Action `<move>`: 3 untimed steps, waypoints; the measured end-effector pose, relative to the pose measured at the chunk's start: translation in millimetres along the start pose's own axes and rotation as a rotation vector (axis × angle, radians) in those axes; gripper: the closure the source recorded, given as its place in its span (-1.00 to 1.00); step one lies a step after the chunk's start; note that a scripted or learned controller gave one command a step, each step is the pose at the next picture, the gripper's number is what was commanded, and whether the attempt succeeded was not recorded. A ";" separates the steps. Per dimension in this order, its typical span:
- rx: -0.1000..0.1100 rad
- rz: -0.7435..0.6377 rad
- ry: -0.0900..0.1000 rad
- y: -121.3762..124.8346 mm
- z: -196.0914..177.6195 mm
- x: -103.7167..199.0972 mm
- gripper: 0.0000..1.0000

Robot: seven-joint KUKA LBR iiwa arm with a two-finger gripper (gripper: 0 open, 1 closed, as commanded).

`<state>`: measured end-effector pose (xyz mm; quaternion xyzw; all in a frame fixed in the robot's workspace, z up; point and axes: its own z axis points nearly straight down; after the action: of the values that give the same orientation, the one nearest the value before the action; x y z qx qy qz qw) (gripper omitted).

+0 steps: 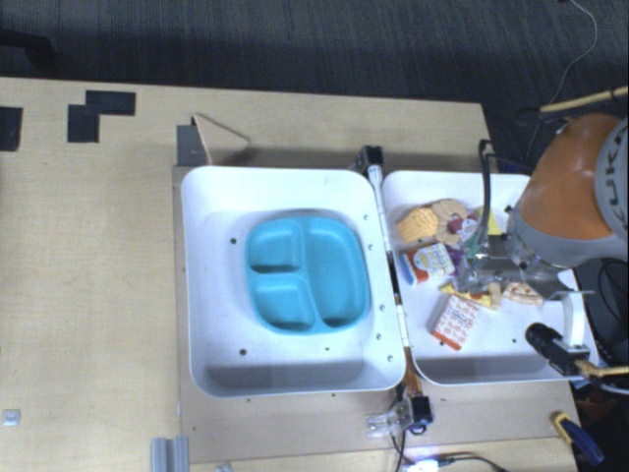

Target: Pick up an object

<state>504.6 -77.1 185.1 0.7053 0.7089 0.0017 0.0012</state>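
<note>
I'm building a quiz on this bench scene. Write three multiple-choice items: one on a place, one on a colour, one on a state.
1. Where does the divided tray lie?
A. in the left bin
B. in the right bin
C. on the bare bench

2. What colour is the tray?
A. red
B. blue
C. yellow

3. Where is the end effector?
A. over the left bin
B. outside both bins
C. low over the clutter in the right bin

Answers: 1 A, the tray sits in the middle of the left bin. 2 B, it is light blue. 3 C, it is down among the small items in the right bin.
</note>
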 end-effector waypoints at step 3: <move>0.003 0.002 -0.001 3.6 -10.5 84.6 -1.00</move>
<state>507.8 7.6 195.6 0.7060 0.7082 0.0005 0.0004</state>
